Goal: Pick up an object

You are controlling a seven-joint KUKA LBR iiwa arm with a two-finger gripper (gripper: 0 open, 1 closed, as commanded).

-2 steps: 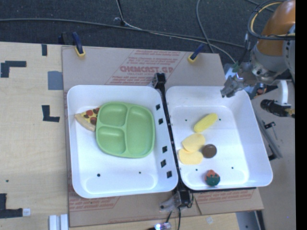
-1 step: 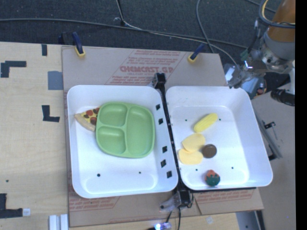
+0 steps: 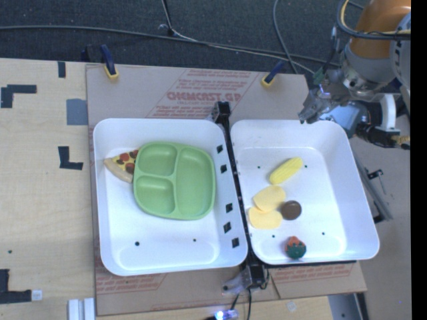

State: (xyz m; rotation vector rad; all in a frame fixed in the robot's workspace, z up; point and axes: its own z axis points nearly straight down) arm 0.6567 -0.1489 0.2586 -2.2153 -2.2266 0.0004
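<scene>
Taking the right-hand bin (image 3: pixel 347 199) as the landmark, and working from its near edge back: in the near corner region lies a small round toy, green and orange (image 3: pixel 295 248), apart from the rest. A little farther in sit two pale yellow pieces (image 3: pixel 267 207), overlapping one another, with a brown disc (image 3: pixel 290 210) touching their right side. Beyond these, toward the middle of the bin, lies a toy corn cob (image 3: pixel 286 170), free on all sides, its long axis running on a slant from near-left to far-right.

At the bin's far right corner, just outside and above the rim, hangs the gripper (image 3: pixel 315 109). Whether its jaws stand open or closed cannot be told from here; nothing is seen between them.

The relation that matters: every candidate lies toward the near side and to the left of the jaws, and the corn cob is the closest of them. In my judgement it is the likeliest target, and the jaws would best close across its slanted axis, not along it.

The left-hand bin (image 3: pixel 113 242), beside the landmark, holds a green divided plate (image 3: pixel 175 181) with a pizza slice (image 3: pixel 122 166) touching its left edge.
</scene>
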